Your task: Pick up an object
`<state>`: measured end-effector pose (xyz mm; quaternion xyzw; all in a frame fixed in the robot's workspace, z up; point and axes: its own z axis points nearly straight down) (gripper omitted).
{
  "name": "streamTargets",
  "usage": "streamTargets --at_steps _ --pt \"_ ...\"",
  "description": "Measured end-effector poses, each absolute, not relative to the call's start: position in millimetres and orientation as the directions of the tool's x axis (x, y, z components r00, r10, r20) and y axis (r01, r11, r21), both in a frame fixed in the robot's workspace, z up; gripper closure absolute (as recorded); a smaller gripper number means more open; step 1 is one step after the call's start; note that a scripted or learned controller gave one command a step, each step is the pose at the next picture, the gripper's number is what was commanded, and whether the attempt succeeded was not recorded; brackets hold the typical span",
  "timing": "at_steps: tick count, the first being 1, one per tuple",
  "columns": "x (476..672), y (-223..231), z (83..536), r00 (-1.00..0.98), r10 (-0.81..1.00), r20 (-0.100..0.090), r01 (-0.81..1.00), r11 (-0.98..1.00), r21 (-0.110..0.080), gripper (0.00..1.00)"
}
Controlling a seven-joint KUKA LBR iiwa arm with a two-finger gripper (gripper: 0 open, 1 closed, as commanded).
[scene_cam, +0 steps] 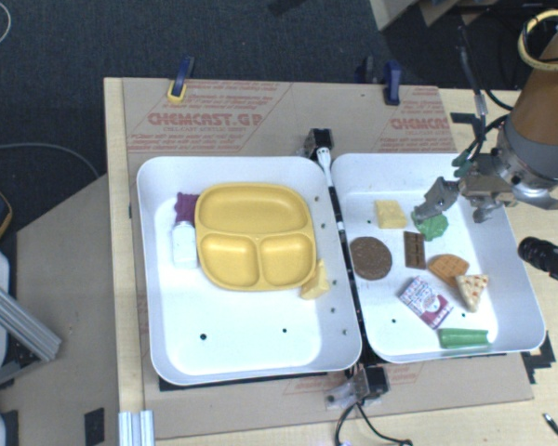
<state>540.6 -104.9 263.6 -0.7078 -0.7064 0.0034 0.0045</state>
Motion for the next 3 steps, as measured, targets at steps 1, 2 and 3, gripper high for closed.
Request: streamTargets --at_steps 1,2,3 --pt "542.6 -105 269 0.0 1.0 0.0 1.0 0.0 0.0 0.0" --pt "536.6 -105 225 0.001 1.0 0.002 1.0 -0.001 -0.006 0.0" --pt "526.2 -102 175 0.001 1.0 0.002 1.0 -0.001 -0.008 0.0"
